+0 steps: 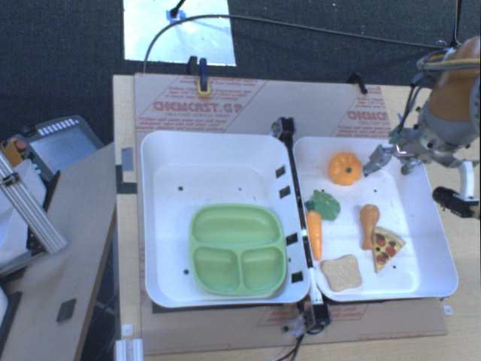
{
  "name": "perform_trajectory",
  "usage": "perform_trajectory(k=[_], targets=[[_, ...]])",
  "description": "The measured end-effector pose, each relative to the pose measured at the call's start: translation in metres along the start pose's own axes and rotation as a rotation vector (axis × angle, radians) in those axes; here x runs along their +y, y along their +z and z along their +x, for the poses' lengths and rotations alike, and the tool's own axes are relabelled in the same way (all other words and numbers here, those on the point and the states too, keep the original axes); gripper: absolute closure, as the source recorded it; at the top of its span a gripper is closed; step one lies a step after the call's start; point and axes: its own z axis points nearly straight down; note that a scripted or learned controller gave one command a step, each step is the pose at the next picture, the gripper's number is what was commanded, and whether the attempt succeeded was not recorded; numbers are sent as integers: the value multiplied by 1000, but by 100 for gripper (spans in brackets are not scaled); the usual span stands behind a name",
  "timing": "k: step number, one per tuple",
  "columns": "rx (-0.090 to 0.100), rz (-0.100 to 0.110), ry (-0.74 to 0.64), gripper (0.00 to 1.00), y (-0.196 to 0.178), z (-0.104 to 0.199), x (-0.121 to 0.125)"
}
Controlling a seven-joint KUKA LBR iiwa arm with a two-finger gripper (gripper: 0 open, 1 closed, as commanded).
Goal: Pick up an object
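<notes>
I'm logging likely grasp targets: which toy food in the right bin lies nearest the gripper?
The orange pumpkin, at the bin's far end, just left of the gripper. The carrot, drumstick, pizza slice and bread slice lie farther toward the near edge.

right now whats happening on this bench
A grey robot arm reaches in from the right over the right bin. Its gripper hangs just beside the orange pumpkin, holding nothing. A carrot, drumstick, pizza slice and bread slice also lie in that bin. The left bin holds a green divided tray.
</notes>
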Motion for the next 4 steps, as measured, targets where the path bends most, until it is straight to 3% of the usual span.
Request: perform_trajectory(k=[1,2,3,4], targets=[[0,-1,1,0,60,-6,2],[-1,-4,0,0,75,-6,3],[-3,-8,-1,100,63,-6,4],[-2,-10,-3,100,16,-2,12]])
